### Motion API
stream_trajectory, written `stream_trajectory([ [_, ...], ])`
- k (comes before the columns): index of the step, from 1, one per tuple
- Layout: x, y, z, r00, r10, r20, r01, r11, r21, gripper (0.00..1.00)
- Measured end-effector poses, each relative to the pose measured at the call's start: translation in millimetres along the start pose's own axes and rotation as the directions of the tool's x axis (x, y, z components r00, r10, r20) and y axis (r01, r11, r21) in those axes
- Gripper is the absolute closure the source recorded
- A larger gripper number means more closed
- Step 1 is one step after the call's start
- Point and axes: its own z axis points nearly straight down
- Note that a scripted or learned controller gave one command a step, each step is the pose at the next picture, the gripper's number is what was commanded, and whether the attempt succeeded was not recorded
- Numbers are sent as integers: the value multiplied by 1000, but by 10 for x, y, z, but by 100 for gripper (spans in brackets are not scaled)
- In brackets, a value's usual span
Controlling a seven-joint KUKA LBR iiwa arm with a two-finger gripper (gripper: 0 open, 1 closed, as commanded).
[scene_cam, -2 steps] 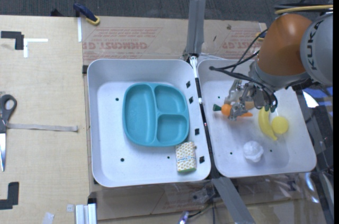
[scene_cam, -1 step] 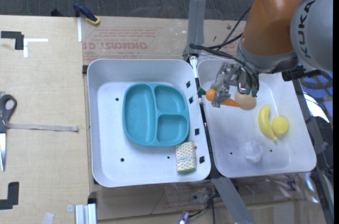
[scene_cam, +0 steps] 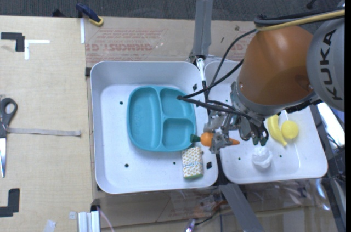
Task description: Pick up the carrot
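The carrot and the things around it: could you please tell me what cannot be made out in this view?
- Carrot: its middle is covered by the pincer, so contact and grip cannot be judged.
- Pincer: too small and cluttered with cables to read.
- Right bin: its upper part is covered by the arm's orange band.
- Banana: its upper end is tucked under the wrist.
- White object: too small to identify.

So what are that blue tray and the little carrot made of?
The tray looks like moulded plastic: one even turquoise colour, smooth rounded compartments, a dull sheen. The carrot is probably a plastic toy, going by its uniform bright orange and glossy look, but it is small and partly hidden by the hand, so I can't be sure.
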Motion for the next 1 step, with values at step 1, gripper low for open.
stream_trajectory([
  [1,-242,455,398,974,-228,0,228,974,0,100],
])
